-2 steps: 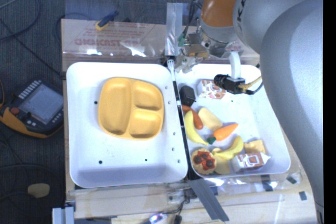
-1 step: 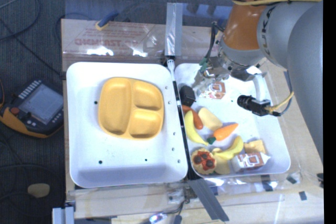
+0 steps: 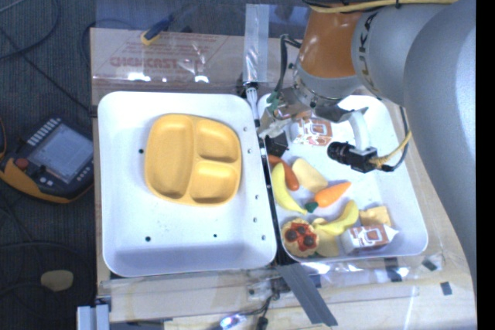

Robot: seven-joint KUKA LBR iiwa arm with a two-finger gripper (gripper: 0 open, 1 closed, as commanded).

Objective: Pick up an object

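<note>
Camera view looks down on two shallow white bins side by side on the table. In the left white bin [image 3: 124, 243] lies a yellow plastic tray with three sections [image 3: 193, 158], its longer side running left to right.

The right white bin [image 3: 410, 220] holds a pile of toy food. A small orange toy carrot [image 3: 332, 193] lies tilted, its thin tip pointing up and to the right, its green end down and left. Just beside it sit a curved yellow toy banana [image 3: 285, 197], a pale yellow wedge [image 3: 309, 174], a little tart with red berries [image 3: 302, 237] and a small white and orange carton [image 3: 363, 239].

The grey arm with the orange band [image 3: 332, 35] hangs over the top left corner of the right bin. Its end effector [image 3: 272, 126] is low near the bin's wall, and I cannot tell how it is set.
</note>
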